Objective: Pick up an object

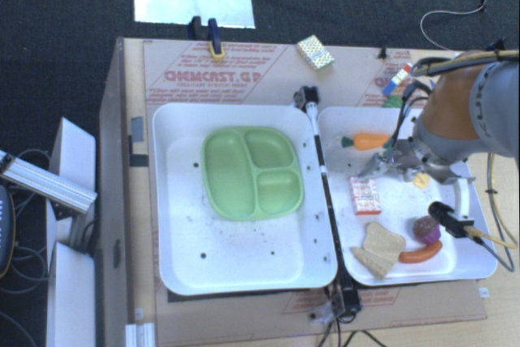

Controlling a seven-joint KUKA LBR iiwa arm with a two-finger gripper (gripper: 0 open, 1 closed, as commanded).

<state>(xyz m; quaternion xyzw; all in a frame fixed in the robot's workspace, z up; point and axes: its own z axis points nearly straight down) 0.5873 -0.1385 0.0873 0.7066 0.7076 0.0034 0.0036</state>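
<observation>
1. My end effector (392, 164) hangs low over the right bin (479, 260), between the carrot (370, 140) and the red-and-white packet (366, 195). From this slant I cannot tell whether it is spread or pressed together. If it goes down pressed together, it will only shove whatever lies beneath.
2. I see nothing pinched in it, so I judge the pick is not yet made. Everything I could take lies in that right bin. The carrot is toward the far wall and the packet is in the middle. The bread (380, 244), sausage (420, 253) and a purple lump (426, 227) are toward the near edge.
3. I am placed between two things, not squarely over one. A straight descent from here would probably meet bare bin floor.
4. The packet lies flat. I could scrape across its top and slide it without getting hold of its edges.
5. The carrot is round and tapered, so it may roll or squirt out under a squeeze. It also lies near the bin's far wall, which I might strike.
6. A small yellow bit (421, 181) lies just beside my end effector. A careless sweep could knock it away or catch it by mistake.
</observation>
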